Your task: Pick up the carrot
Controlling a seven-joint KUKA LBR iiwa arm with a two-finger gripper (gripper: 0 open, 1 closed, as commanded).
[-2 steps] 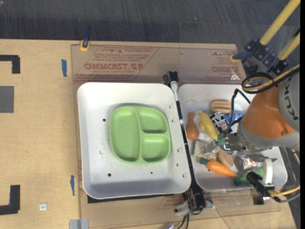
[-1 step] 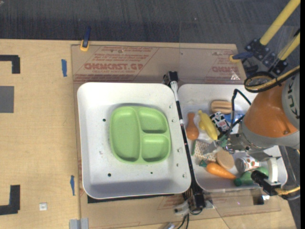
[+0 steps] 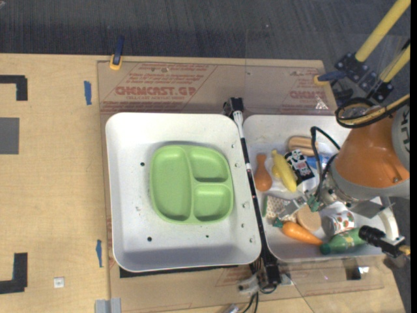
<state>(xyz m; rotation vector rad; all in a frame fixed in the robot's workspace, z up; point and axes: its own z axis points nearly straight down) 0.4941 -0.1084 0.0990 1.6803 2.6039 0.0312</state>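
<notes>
The tool (image 3: pixel 313 203) is being held low in the right bin (image 3: pixel 277 126), just above the carrot (image 3: pixel 301 232); its grip state cannot be told.

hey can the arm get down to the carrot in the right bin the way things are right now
Probably yes. The carrot lies uncovered near the front of the right bin, with nothing on top of it. The gripper hangs just above and behind it. Toys crowd close beside it, so a clean grasp looks tight.
</notes>
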